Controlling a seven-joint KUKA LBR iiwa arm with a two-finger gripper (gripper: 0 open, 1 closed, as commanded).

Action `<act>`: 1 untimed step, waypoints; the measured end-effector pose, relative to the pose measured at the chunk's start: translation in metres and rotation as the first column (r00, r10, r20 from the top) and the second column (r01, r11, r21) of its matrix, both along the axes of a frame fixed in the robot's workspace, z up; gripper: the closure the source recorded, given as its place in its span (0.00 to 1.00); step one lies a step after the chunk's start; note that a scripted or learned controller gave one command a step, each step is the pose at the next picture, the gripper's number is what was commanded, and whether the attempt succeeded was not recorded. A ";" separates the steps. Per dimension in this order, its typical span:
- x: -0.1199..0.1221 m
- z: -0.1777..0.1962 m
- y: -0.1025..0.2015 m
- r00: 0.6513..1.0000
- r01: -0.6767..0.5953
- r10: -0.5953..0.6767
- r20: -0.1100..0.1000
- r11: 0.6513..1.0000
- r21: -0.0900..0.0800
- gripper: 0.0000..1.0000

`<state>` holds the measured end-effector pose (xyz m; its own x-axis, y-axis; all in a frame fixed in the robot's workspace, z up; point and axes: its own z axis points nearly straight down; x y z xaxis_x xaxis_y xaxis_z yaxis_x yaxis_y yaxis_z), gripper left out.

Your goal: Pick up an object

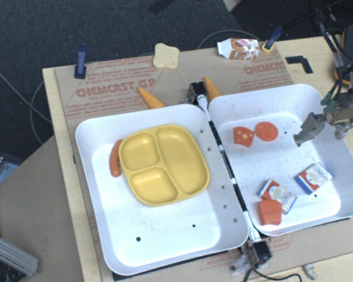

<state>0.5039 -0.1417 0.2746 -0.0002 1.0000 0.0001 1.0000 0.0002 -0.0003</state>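
The right bin (344, 207) holds a red piece with a yellow spot (243, 136), a red round disc (266, 131), a small red and white carton (277, 193), a red, white and blue carton (313, 177) and an orange-red block (270, 212). My gripper (320, 134) hangs over the right bin's upper right part, to the right of the red disc and above the blue carton. Its fingers (305, 130) stand open with nothing between them.
In the left bin (111, 232) lie a yellow divided plate (163, 164) and a sausage (115, 159) beside it. On the board behind the bins lie a bread slice (166, 55), two carrots (151, 98) (212, 89), a small carton (239, 47) and a blue clip (80, 61).
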 end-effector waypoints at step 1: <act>0.070 -0.091 0.064 1.000 -0.001 0.001 -0.003 1.000 0.002 0.00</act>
